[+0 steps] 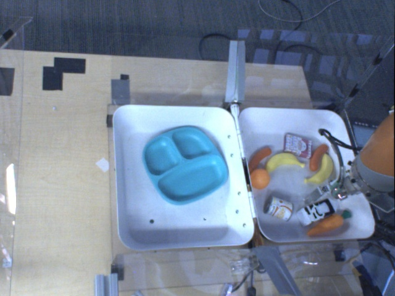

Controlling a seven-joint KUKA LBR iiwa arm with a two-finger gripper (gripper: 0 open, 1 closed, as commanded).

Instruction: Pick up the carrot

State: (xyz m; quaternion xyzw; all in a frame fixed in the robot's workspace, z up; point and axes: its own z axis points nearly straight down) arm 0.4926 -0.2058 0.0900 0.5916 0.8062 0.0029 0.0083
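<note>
Pincer: the gripper (322,197) sits low in the right bin, at the lower right of the frame, black and white parts just above the carrot; whether it is released or clenched, I cannot tell.
Arm: the grey arm (378,165) with its orange band enters from the right edge, cables looping over the bin's right side.
Carrot: the carrot (327,224) lies near the right bin's lower right corner, orange with a green tip pointing right, just below the gripper and apparently apart from it.
Neighbours: a yellow banana (301,165) curves across the middle of the bin; a small can (279,208) lies on its side to the left of the gripper; an orange fruit (260,178) rests near the left wall with a reddish sausage-shaped piece (260,156) above it; another orange-red piece (319,156) lies right of the banana.
Writing: a small red-and-white packet (297,143) sits near the bin's top; its print is too small to read, as is the can's label.
Right bin: the right bin (271,121) is white and shallow.
Left bin: the left bin (133,184) holds a blue divided plate (185,163) in the frame's centre.
Bench: the wooden bench (55,184) bears black squares at the upper left.
</note>
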